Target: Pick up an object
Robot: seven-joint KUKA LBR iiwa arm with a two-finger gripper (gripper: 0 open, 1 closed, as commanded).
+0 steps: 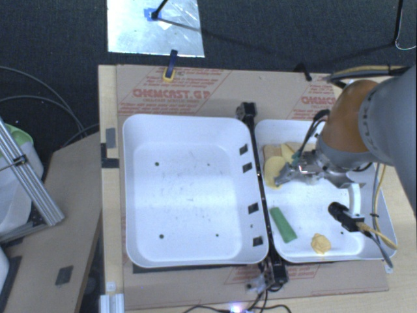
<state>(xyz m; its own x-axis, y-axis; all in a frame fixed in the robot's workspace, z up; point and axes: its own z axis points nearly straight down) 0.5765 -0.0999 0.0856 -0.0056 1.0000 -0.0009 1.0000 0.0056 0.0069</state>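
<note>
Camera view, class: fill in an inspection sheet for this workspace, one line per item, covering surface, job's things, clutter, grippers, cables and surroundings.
Surface: bench under printed brown board, bearing a left bin and a right bin, both white and shallow.
Job's things: in the right bin, a green block, a small yellow piece, a pale yellow piece and a tan piece.
Clutter: black clips along the bins' shared edge.
Grippers: pincer low over the pale yellow piece; grasp cannot be told.
Cables: black leads on the floor at left.
Surroundings: dark carpet, shiny sheet, metal frame.
</note>
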